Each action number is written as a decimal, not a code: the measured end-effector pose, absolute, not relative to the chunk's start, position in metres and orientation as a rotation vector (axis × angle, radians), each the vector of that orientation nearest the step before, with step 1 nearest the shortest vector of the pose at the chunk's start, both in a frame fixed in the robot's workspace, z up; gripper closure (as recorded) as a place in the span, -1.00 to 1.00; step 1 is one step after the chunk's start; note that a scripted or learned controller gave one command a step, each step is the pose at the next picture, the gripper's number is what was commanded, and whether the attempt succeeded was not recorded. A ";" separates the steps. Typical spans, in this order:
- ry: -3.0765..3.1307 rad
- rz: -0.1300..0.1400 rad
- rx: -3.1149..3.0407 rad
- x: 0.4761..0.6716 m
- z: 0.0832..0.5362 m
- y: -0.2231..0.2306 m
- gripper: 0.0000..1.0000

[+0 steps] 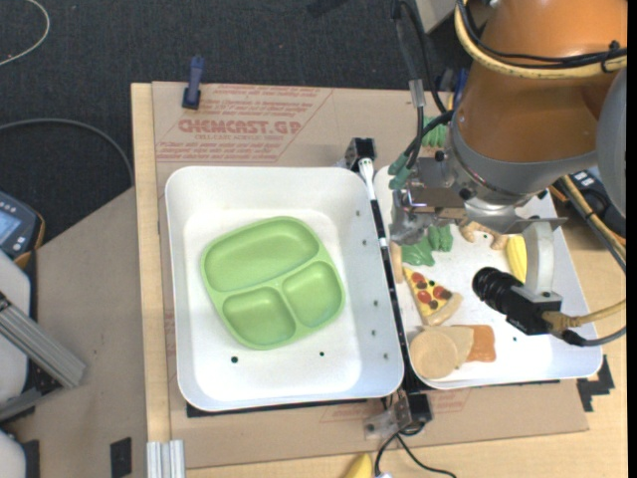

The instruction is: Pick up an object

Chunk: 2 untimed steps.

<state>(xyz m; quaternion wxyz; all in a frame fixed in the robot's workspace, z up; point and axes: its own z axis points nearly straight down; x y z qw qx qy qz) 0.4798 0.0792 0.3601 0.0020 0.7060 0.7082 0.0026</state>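
- The arm (537, 88) reaches over the right bin (567, 352), and its bulk hides much of that bin's far half, so anything behind the gripper cannot be judged.
- The left bin (189, 267) lies across the divider from the gripper, well apart from it. It holds only a green divided plate (271, 282), which is too wide and flat to be a sensible choice.
- The gripper (418, 212) hangs low at the right bin's inner edge, close to the divider wall. From this angle I cannot tell whether it is spread or closed, and nothing shows as held.
- A round tan biscuit (438, 354) sits well toward the camera from the gripper, in the near corner, touching an orange piece (482, 344).
- A toy pizza slice (433, 297) lies between the biscuit and the gripper. It lies flat and would be hard to pinch.
- A green leafy toy (430, 244) sits just below the gripper on its camera side, and it looks like the likeliest target.
- A yellow piece (516, 257) stands off to the gripper's outer side, near the arm.
- To do this well, centre over the leafy toy, come straight down without scraping the divider wall, close on its thickest part, and lift slowly to check that it comes up.
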 end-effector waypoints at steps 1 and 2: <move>2.222 0.002 2.218 0.480 0.367 0.079 1.00; 2.222 0.003 2.216 0.480 0.377 0.079 1.00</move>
